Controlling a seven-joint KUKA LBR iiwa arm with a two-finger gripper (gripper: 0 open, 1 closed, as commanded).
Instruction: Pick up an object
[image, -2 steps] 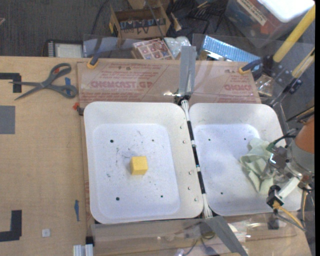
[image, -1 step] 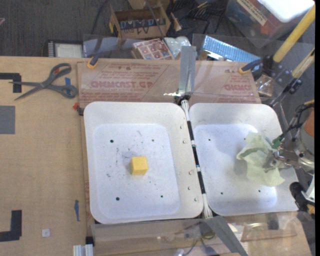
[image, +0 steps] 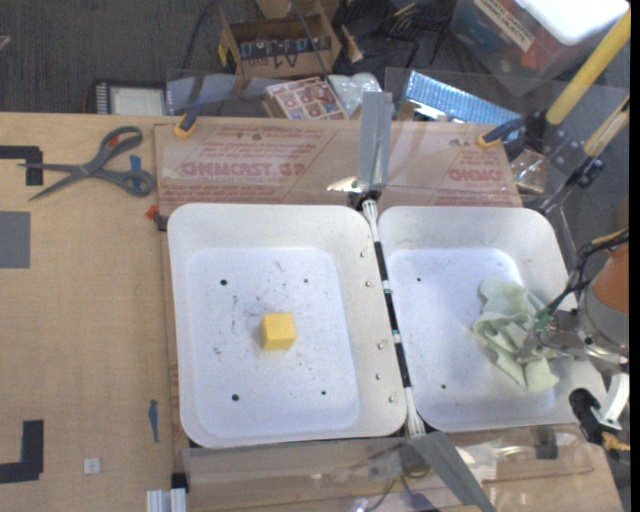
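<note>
One gripper (image: 540, 335) on green cloth (image: 508, 330); yellow cube (image: 279, 331) apart

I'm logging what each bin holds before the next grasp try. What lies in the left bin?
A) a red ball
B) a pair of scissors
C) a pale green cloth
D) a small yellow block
D: the small yellow block sits near the middle of the left bin, while the pale green cloth lies in the right bin and the scissors rest on the bench.
</note>
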